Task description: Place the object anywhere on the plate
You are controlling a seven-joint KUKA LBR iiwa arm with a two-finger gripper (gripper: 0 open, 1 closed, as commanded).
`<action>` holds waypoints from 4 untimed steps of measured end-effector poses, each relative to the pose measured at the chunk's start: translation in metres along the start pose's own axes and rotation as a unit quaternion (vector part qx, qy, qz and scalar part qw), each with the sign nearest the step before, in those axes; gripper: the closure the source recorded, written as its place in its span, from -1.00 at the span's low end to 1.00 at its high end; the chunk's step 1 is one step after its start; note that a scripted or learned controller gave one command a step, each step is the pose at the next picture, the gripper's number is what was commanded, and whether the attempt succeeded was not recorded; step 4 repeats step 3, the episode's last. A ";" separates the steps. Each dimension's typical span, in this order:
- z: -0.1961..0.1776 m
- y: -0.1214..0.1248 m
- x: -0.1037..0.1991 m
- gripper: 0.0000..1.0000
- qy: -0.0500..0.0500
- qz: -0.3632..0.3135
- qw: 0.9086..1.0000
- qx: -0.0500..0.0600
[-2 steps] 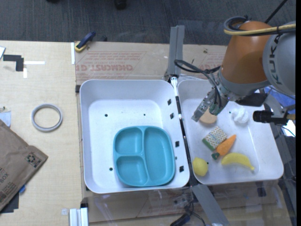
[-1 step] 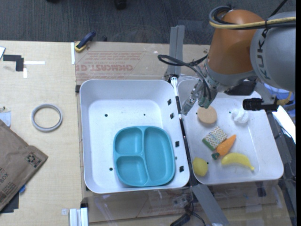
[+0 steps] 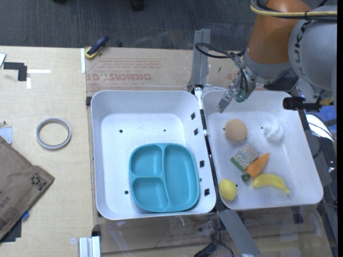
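Cardboard box [image 3: 19, 189] cut off left.

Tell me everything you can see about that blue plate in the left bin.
The blue plate is a turquoise, rounded-rectangle tray that looks like smooth plastic. Raised ridges split it into three compartments: one long section on its right side and two smaller ones on its left. It lies flat on the floor of the left bin, toward the near edge and a little right of centre, turned slightly askew. Nothing rests on it, and the bin floor is all it touches.
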State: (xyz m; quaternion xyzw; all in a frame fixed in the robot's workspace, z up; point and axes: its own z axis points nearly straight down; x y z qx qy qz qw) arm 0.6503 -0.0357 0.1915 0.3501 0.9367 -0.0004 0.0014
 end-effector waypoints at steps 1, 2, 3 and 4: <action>0.000 -0.001 -0.001 1.00 0.000 0.045 0.999 0.000; -0.001 -0.004 -0.008 1.00 0.000 0.121 0.993 0.000; -0.067 0.028 0.012 1.00 0.000 0.145 0.989 0.000; -0.067 0.028 0.012 1.00 0.000 0.145 0.989 0.000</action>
